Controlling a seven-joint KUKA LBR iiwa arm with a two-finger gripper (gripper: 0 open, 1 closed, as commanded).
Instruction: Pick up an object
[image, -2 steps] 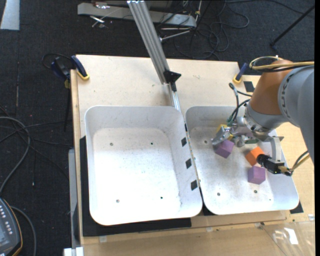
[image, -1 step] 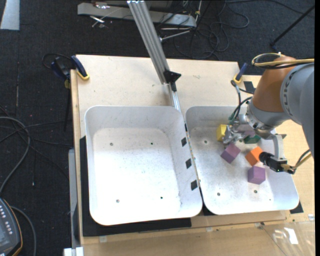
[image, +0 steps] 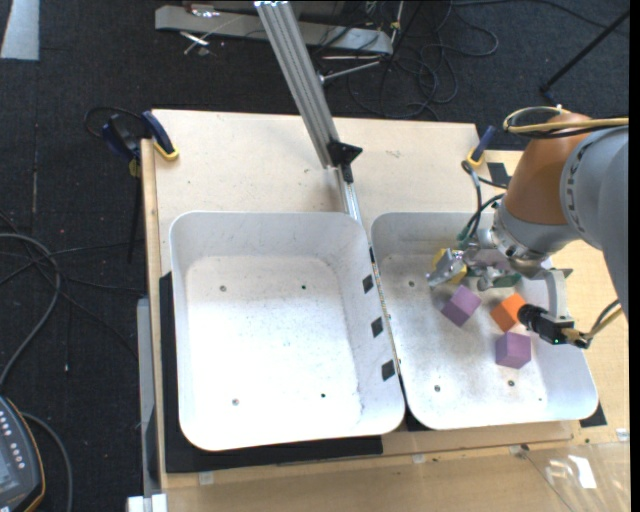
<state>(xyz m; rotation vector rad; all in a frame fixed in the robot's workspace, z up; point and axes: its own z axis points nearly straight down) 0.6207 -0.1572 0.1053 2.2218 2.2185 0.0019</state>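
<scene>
Reaching in from the right, the grey arm (image: 590, 185) with its orange band (image: 540, 180) bends down over the right-hand bin (image: 420, 240), and the gripper (image: 462, 272) hangs low above the bin floor, near the middle of its upper half. How the gripper stands — spread or closed — cannot be told from this slanted view, since the metal parts at its tip blur together with small green and yellow bits beside them. Nothing can be made out as held.

Three blocks lie in the right-hand bin. A purple block (image: 461, 305) sits just below the gripper tip, very close to it; whether they touch cannot be told. An orange block (image: 507, 311) lies to the right of it, partly tucked under the wrist hardware, where a black fitting (image: 545, 324) sticks out. A second purple block (image: 513, 350) rests lower in the bin, just below the orange one and apart from the first purple block.

The left-hand bin (image: 190, 250) sits beside the right one, their inner edges overlapping along a seam with dark tabs. Both bins rest on a pale wooden bench (image: 250, 160). A slanted aluminium rail (image: 300, 80) runs down from the top of the view to the point where the bins meet. A blue-and-yellow clamp (image: 150, 133) grips the bench's upper left corner — another sits at the upper right edge.
</scene>
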